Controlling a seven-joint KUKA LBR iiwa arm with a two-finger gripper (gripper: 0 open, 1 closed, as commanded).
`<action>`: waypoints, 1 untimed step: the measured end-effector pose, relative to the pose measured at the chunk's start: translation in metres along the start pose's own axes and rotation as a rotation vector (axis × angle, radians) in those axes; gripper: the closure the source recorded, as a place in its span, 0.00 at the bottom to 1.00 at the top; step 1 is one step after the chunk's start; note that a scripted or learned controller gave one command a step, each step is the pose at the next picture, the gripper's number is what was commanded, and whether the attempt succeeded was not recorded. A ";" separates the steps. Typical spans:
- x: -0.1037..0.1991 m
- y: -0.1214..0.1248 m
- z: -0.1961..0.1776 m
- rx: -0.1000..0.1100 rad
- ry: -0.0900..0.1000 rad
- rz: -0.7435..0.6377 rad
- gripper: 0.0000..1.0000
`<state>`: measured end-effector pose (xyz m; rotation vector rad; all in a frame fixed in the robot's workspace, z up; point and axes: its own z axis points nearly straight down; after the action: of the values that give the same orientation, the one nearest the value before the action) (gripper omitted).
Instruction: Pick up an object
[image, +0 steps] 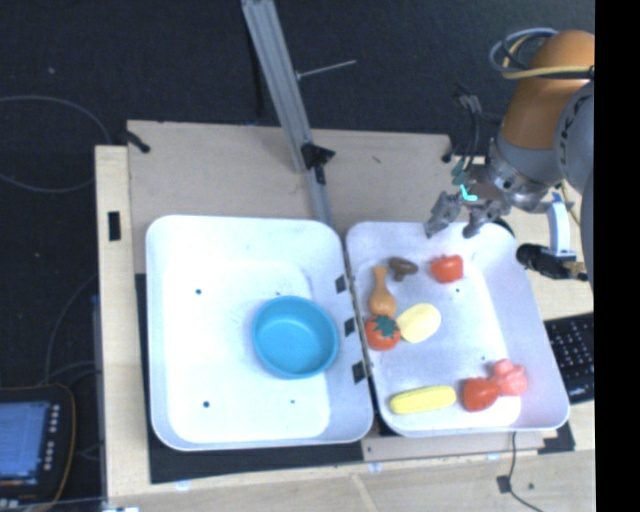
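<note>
Now, by line:
Gripper (456, 217): fingers spread apart with nothing between them, hanging over the right bin's (530, 300) far rim at about one o'clock in the view, likely poised to drop onto a target.
Nearest candidate: a small red tomato (447, 268), just at six o'clock from the gripper, standing clear of its neighbours, so an easy reach.
Others: a brown mushroom (403, 267) at nine o'clock of the tomato; a tan drumstick (381, 290); a lemon (418, 323) touching a red strawberry (381, 332); a yellow banana (422, 400) near the front wall.
Left bin (200, 260): holds a blue bowl (293, 337), probably the drop-off side.
Surface (200, 170): carries both bins side by side.
</note>
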<state>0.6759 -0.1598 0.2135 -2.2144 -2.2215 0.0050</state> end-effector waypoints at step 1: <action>0.000 0.002 -0.005 -0.009 -0.001 -0.001 0.00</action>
<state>0.6777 -0.1599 0.2185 -2.2186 -2.2272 -0.0033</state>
